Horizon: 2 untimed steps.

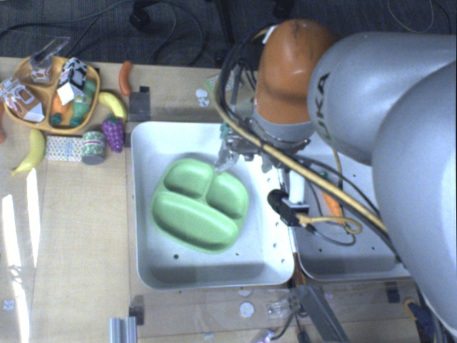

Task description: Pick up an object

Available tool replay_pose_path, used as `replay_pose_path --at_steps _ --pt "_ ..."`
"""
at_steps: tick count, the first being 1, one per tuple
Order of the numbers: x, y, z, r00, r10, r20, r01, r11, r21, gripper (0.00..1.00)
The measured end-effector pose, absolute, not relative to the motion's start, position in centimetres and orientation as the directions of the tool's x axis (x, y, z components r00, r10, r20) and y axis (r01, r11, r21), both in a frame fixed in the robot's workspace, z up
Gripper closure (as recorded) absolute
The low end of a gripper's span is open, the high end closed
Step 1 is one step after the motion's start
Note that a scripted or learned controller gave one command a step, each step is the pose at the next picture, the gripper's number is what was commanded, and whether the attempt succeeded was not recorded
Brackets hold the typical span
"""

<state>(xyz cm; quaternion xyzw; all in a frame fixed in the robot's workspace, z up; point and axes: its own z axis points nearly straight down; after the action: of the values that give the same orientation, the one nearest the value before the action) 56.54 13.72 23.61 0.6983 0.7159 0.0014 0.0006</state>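
A green three-compartment plate (201,204) lies in the left white bin (150,263), slightly tilted, with nothing in its compartments. My gripper (226,156) hangs under the orange wrist band at the plate's far right rim, close to or touching it; the wrist hides most of it. Nothing shows in its grasp. In the right bin (350,266) a small orange object (331,204) lies partly under the arm's cables.
The grey arm covers most of the right bin. On the bench to the left stand a yellow bowl (50,95) of toy food, two bananas (32,152), purple grapes (113,134) and a small can (92,147).
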Motion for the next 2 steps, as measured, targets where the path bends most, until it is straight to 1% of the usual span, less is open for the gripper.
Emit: replay_pose_path --at_steps 2 --pt "56.54 13.72 23.61 -0.025 1.0 0.001 1.0 0.025 0.003 0.0"
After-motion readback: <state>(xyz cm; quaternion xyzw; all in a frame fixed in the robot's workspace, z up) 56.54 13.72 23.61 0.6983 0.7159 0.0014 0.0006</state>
